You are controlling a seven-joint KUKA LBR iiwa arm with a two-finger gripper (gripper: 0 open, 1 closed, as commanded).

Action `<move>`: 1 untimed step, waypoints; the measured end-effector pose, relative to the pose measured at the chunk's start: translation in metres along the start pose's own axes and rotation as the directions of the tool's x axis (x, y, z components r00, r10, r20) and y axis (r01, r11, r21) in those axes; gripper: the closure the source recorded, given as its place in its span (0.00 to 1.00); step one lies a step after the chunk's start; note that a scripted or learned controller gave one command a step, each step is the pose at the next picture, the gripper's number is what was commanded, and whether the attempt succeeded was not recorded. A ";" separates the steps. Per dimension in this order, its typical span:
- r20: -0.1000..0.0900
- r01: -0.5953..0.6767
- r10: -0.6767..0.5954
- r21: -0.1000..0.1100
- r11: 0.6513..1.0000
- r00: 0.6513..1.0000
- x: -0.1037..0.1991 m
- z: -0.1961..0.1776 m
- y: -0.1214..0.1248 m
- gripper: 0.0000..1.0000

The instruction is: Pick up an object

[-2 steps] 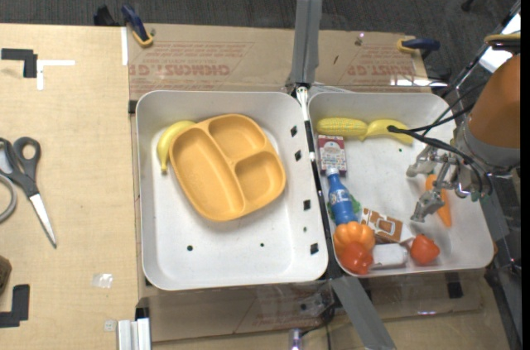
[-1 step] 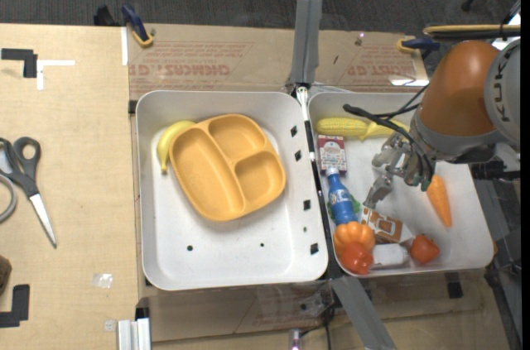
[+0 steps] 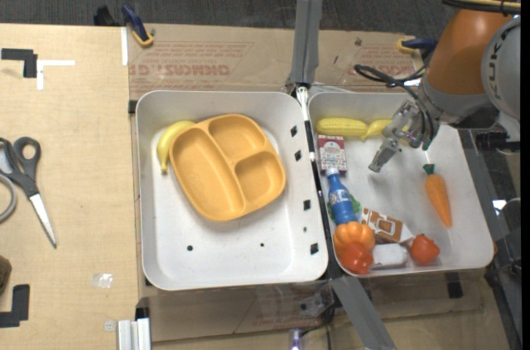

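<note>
Objects for picking lie in the right bin (image 3: 472,199), and you can take that bin as your landmark. Along its far wall rests a corn cob (image 3: 341,127), with a banana (image 3: 379,127) just beyond it toward the arm. Near its left wall you see a small red-and-white carton (image 3: 331,153), then a blue bottle (image 3: 339,199) lying just nearer the camera. At its near left corner sits an orange bell pepper (image 3: 354,234) touching a red one (image 3: 356,259), with a brown-and-white box (image 3: 384,226) and a white packet (image 3: 389,256) beside them, and a red tomato (image 3: 424,249) further right. A carrot (image 3: 438,195) lies by its right wall, tip toward the near edge.

Your gripper (image 3: 389,148) hangs over the far middle of that bin, tilted down to the left, with nothing seen between its fingers; you cannot tell whether they are open or closed.

Left of that bin, the left bin (image 3: 157,241) holds a yellow divided plate (image 3: 225,166) with a second banana (image 3: 170,140) against its far left rim. Scissors (image 3: 31,183) lie on the surface well to the left.
</note>
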State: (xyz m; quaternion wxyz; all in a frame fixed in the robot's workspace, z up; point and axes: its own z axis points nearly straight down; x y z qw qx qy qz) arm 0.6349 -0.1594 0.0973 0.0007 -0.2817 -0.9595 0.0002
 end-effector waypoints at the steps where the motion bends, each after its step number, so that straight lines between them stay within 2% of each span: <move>1: 0.006 -0.051 0.051 -0.001 0.999 0.999 0.013 0.004 -0.068 0.00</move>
